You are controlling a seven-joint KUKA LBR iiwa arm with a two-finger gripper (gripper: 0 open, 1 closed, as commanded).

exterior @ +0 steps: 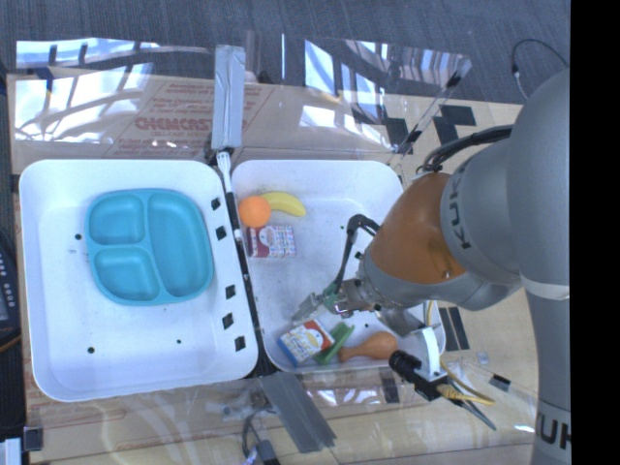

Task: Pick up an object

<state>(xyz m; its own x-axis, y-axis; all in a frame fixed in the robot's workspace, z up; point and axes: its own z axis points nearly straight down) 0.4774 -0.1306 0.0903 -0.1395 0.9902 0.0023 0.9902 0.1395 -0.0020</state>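
The fingers (325,305) hung low over the near part of the right bin (383,177); whether they were spread or pressed together could not be told. They probably hovered there because the small carton (305,341), green stick (338,342) and orange drumstick-like toy (370,348) lay just beneath, nearer. Farther left sat a red-and-white box (270,241), orange ball (254,211) and banana (283,202).

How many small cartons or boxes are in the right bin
2. A red and white carton lies near the bin's left wall, just below the orange ball. An orange and white box sits at the near edge, beside the gripper. The arm may hide more.
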